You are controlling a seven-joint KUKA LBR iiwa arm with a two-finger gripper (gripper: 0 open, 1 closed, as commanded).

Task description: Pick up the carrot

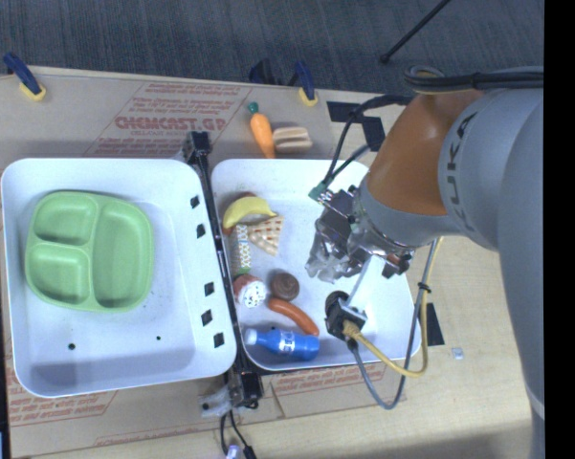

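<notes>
Carrot (pixel 260 134) outside the bins, well apart from hand (pixel 323 264), finger state unclear

orange carrot (pixel 261 134), green tray (pixel 89 251), blue bottle (pixel 283 343)

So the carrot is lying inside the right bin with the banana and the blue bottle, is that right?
Not quite. The camera view shows the carrot lying outside the bins, on the brown board just beyond the right bin's far rim, beside a small sandwich-like piece. The banana and blue bottle are indeed inside the right bin.
</notes>
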